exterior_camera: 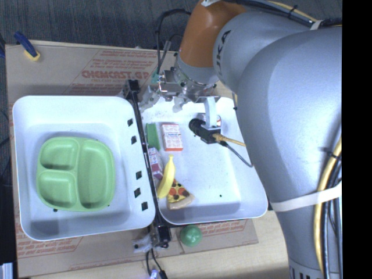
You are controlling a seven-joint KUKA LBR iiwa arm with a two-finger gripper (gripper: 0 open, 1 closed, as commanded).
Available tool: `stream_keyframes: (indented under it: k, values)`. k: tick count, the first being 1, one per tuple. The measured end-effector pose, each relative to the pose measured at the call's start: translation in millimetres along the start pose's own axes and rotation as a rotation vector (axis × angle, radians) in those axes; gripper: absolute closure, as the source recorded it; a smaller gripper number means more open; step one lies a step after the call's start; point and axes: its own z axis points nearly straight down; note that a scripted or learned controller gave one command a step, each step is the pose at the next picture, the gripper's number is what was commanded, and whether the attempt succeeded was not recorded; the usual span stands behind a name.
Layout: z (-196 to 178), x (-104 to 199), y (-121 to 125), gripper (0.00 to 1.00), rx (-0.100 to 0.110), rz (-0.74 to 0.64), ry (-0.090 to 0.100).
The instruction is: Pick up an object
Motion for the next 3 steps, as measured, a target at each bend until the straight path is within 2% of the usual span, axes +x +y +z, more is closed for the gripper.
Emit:
stream_keyframes:
  k: [3]
  values:
    - [0.0, 0.0, 0.0, 0.0, 0.0, 0.0, 0.0]
